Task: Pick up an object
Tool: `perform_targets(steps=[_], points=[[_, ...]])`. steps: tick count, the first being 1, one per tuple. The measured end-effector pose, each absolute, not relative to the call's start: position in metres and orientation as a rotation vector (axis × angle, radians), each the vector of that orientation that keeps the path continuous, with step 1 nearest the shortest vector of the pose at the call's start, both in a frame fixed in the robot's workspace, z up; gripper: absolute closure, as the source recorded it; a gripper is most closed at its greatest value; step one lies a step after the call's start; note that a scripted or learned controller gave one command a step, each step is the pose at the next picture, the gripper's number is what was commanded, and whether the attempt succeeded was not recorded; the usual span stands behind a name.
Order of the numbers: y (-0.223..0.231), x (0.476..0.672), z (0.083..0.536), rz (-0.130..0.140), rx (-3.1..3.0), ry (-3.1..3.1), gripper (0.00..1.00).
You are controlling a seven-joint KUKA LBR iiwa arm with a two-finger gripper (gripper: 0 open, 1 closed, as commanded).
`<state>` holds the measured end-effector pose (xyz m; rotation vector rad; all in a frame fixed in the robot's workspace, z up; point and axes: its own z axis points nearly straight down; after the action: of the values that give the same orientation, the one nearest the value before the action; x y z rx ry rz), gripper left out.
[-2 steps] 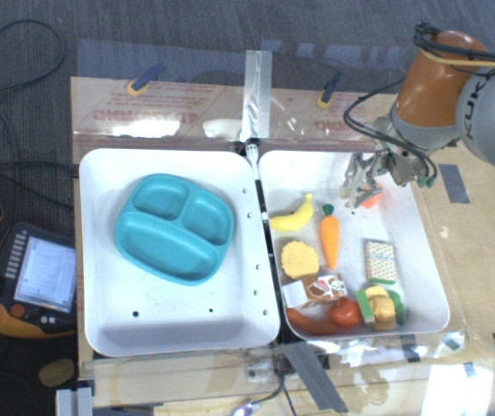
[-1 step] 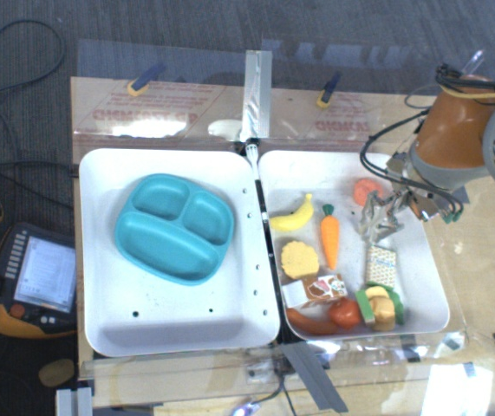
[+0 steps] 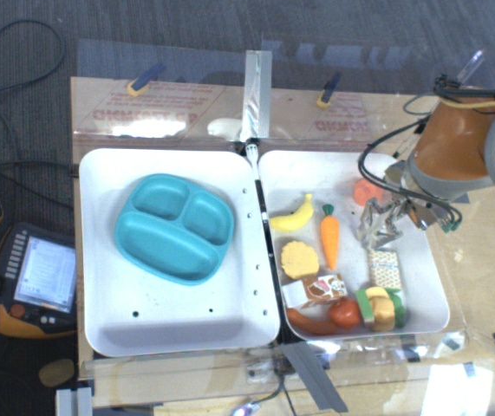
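Observation:
The right bin [image 3: 420, 319] holds several toy foods: a yellow banana [image 3: 292, 217], an orange carrot [image 3: 329, 238], a round yellow cracker [image 3: 298, 259], a small brown-and-white carton [image 3: 319, 289], a red sausage with a tomato [image 3: 334, 316], a green-and-yellow piece [image 3: 381, 307], a patterned wafer [image 3: 386, 269] and an orange-red piece [image 3: 366, 190] at the back right. My gripper [image 3: 381, 224] hangs over the right side of this bin, just above the wafer and right of the carrot. Nothing shows between its metal fingers.
The left bin [image 3: 100, 319] holds a turquoise divided plate [image 3: 175, 226]. A metal post [image 3: 257, 94] stands at the back between the bins. Black cables loop beside the orange wrist band [image 3: 455, 141]. A handheld pendant [image 3: 30, 280] lies left of the bench.

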<state>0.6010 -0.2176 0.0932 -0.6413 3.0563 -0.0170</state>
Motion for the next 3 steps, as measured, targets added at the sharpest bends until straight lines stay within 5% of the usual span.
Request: perform_targets(steps=[1, 3], points=[[-0.217, 0.600, 0.091, -0.013, -0.642, 3.061, 0.00], [-0.224, 0.671, 0.089, -0.008, -0.972, 2.977, 0.00]])
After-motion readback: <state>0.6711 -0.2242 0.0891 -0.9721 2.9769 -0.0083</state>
